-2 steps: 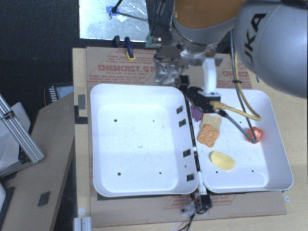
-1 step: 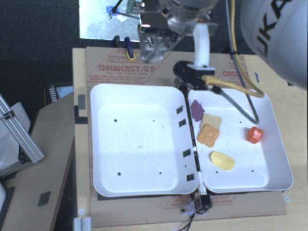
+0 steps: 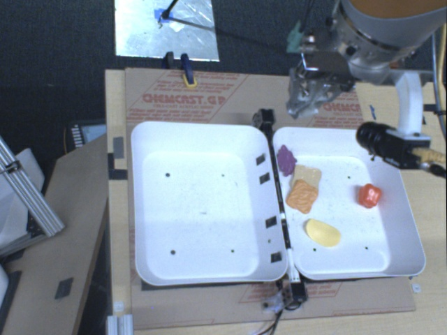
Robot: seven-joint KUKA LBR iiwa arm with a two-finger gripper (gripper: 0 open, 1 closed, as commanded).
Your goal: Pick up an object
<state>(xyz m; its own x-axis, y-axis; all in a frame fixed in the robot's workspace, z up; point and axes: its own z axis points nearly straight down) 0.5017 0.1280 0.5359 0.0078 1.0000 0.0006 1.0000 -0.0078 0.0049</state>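
Observation:
The right bin (image 3: 401, 222) holds several small objects. A purple piece (image 3: 286, 158) lies near its left wall, with a tan block (image 3: 308, 175) and an orange crinkled piece (image 3: 302, 197) just below it. A yellow oval (image 3: 323, 232) rests toward the front, and a red object (image 3: 369, 195) sits at the right. My gripper (image 3: 308, 105) hangs above the back edge of the right bin, well above the objects, with nothing visible between its fingers.
The left bin (image 3: 150, 257) stands beside the right one, joined by a black hinge strip (image 3: 274, 187). A black cylinder (image 3: 387, 144) juts over the right bin's back right corner. A shiny metal plate (image 3: 166, 18) lies behind the bench.

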